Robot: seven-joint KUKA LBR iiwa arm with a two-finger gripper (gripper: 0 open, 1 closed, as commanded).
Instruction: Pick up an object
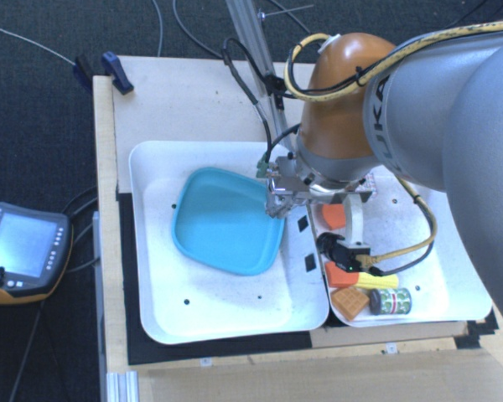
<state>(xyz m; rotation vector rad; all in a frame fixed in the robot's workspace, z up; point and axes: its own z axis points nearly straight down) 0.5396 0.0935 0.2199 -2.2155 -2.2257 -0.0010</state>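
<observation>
The blue plate (226,230) lies in the left bin (151,182). The end effector (278,198) sits at the plate's right rim; whether it grips, I cannot tell. A good pick needs that thin rim seated squarely before lifting slowly.

Blue plate (226,229) — shallow, rounded-square, tilted slightly — lies in the left bin; at its four o'clock, in the right bin, an orange block (350,301), yellow piece (377,281) and small can (392,301).
</observation>
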